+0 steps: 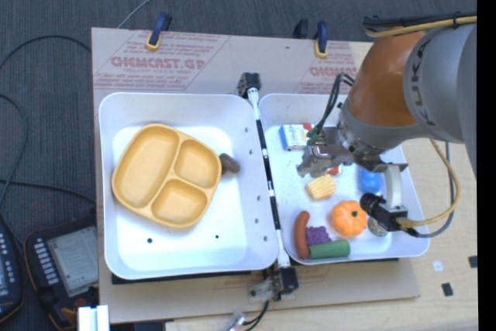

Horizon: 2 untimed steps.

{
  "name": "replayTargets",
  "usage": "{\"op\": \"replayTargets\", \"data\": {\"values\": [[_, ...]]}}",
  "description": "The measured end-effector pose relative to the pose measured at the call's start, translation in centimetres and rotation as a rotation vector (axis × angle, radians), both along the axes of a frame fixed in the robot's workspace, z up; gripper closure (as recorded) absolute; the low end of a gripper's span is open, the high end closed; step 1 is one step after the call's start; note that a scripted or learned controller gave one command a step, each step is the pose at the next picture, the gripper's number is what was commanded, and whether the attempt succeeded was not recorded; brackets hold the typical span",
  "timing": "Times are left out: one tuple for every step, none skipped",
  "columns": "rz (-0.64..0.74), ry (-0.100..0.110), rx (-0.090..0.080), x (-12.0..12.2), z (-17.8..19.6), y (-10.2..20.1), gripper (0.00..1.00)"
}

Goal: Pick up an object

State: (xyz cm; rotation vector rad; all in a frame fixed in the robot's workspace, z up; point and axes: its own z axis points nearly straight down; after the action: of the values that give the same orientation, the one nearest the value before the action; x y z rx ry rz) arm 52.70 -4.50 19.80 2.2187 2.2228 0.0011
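The gripper (319, 164) hangs low in the right bin (411, 248), just above the yellow corn piece (321, 187); whether its jaws are open or closed I cannot tell. The corn lies mid-bin, near the orange pumpkin (349, 218) and the sausage (301, 230). It is probably a light, stiff plastic toy with a ridged skin, best pinched across its short sides.

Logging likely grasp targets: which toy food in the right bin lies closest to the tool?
The yellow corn piece, directly below the tool. The orange pumpkin, sausage and purple grapes lie farther toward the bin's near edge.
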Motion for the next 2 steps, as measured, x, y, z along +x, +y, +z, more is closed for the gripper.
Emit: {"op": "replayTargets", "data": {"values": [[-0.001,0.001,0.000,0.0,0.0,0.0,0.00],[-0.003,-0.002,-0.001,-2.1,-11.1,-8.0,0.00]]}}
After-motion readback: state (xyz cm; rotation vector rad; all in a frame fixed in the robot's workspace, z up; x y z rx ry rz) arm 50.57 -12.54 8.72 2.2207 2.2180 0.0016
